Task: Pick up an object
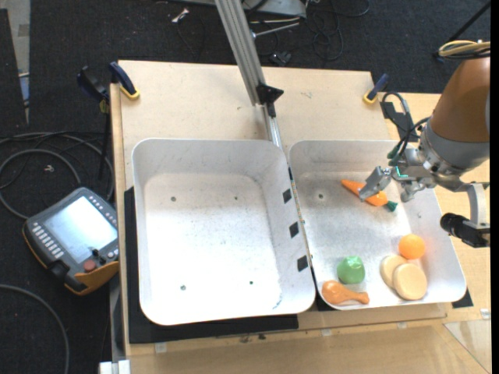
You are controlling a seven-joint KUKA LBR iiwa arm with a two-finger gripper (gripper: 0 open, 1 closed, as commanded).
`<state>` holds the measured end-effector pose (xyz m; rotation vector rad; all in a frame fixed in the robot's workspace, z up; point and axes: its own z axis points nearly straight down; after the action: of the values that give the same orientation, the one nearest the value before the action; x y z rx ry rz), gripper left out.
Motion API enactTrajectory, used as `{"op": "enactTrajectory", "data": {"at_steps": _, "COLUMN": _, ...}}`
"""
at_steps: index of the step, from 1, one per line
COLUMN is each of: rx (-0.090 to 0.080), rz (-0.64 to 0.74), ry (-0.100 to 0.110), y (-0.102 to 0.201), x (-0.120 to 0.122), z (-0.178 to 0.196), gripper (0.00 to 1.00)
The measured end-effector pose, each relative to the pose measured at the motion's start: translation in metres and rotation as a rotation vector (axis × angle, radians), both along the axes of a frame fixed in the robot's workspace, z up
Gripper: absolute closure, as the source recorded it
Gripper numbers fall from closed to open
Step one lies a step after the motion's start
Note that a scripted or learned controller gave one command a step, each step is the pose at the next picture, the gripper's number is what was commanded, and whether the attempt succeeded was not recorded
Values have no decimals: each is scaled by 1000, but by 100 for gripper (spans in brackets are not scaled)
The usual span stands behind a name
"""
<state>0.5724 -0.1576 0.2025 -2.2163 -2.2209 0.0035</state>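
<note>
Carrot [362,189] lies mid right bin [327,162], touching the pincer [387,187].

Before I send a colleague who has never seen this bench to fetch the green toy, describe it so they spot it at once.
Look at the right-hand white bin, then along its near edge, where a few toys lie. The green toy is a small round ball between the tan chicken-leg shape and the pale bread pieces. It is the only green thing in the bin.

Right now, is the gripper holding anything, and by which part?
It cannot be told. The gripper is down at the carrot in the right bin, touching or overlapping its thick end, but a hold is not visible.
</note>
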Motion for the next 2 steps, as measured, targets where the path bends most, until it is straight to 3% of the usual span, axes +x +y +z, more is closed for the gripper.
{"op": "enactTrajectory", "data": {"at_steps": 1, "rx": -1, "rz": -1, "ry": -4, "y": 0, "x": 1, "z": 2, "gripper": 0}}
{"op": "enactTrajectory", "data": {"at_steps": 2, "rx": -1, "rz": -2, "ry": 1, "y": -3, "x": 9, "z": -55, "gripper": 0}}
